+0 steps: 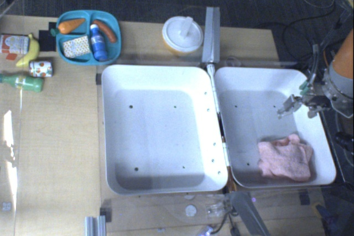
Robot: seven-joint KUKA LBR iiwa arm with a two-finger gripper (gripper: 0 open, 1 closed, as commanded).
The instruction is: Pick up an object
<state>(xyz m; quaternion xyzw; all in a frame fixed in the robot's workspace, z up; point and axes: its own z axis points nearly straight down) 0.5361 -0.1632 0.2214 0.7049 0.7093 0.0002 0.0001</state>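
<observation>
Over at the right edge of the frame, the grey arm [340,72] with its orange band is reaching in above the right-hand white bin [243,85]. Its end effector [301,103] is hanging over the upper right part of that bin, and two thin metal fingers [287,105] are pointing leftward and down; they are looking slightly parted with nothing between them, though the view is too small for me to be certain how wide the gap is.

Lower right in that same bin, a crumpled pink cloth [285,158] is lying on the floor of the bin, close to the bottom wall and clearly apart from the end effector above it.

Beside it, the left-hand white bin [110,119] is sitting edge to edge with the right one, the two sharing a seam down the middle of the frame.

Up at the top centre, a white lidded cup [182,34] is standing on the worktop [50,146]. Upper left, a blue divided plate [88,37] is carrying toy food, including an orange carrot [72,25] and a blue bottle [98,43]. Far left, a yellow banana [29,51], a small can [41,68] and a green bottle [22,82] are lying on the wood.
</observation>
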